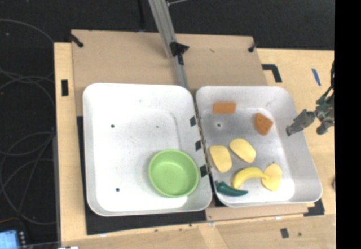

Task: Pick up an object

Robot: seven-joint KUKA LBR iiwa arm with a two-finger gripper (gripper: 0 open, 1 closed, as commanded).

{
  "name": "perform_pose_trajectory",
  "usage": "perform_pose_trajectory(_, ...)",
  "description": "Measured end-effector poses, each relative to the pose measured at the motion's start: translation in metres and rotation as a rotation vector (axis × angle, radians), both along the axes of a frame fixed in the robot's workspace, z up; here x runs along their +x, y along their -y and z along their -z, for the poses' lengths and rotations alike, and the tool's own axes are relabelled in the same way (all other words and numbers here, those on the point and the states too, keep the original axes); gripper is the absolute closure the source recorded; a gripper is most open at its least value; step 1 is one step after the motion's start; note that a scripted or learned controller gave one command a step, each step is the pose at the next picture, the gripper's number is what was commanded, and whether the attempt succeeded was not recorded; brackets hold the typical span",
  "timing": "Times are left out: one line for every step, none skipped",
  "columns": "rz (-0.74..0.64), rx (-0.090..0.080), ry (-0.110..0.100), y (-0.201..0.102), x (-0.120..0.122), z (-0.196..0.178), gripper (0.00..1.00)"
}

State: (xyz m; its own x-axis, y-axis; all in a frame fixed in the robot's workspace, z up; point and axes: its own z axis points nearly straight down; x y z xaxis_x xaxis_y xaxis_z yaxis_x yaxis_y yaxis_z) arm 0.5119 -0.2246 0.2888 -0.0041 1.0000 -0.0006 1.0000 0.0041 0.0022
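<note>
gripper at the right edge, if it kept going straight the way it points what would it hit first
The gripper points left, over the right bin's rim. Going straight on, it would most likely meet the orange-brown block first. Its height above the bin is hard to judge, so it might pass over it.

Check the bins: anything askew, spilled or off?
Nothing spilled or damaged. One oddity: the dark green piece lies up on the right bin's front-left rim rather than flat on the floor, beside the banana. The green bowl sits upright in the left bin.
</note>
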Motion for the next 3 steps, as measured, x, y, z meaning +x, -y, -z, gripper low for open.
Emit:
perform_pose_trajectory(0.0, 0.0, 0.0, 0.0, 0.0, 0.0, 0.0)
perform_pose_trajectory(0.004, -0.001, -0.005, 0.001, 0.005, 0.043, 0.0)
perform_pose_trajectory(0.005, -0.001, -0.005, 0.0, 0.005, 0.086, 0.0)
